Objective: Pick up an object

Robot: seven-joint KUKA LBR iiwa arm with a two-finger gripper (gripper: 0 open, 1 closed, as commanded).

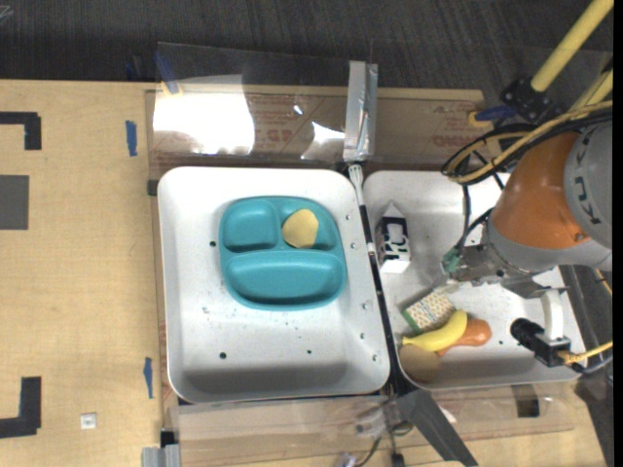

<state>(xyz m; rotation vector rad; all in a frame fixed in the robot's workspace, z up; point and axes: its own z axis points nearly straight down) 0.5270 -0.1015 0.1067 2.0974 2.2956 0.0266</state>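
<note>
I am reaching in from the right, my orange-banded wrist [533, 212] hanging over the right bin [428, 195]. My hand [465, 261] sits low beneath the wrist, over the middle of that bin; whether it is open or closed, or has hold of anything, I cannot tell from this angle, as the wrist covers most of it.

Candidates for pickup lie clustered at the near edge of the right bin, just ahead of my hand: a yellow banana [438, 335], an orange item [475, 333] touching it on its right, a small patterned packet [429, 309] resting just above the banana, and a tan piece [419, 359] partly under it. A small black-and-white object [393, 239] lies apart, near the dividing wall. I judge the cluster the likely target, since my hand is positioned nearest it; the crowding raises the risk of a fouled grasp.

The left bin [195, 339] carries a teal divided plate [282, 275], with a yellow round item [301, 229] seated in its upper right compartment, well away from my hand and across the divider
</note>
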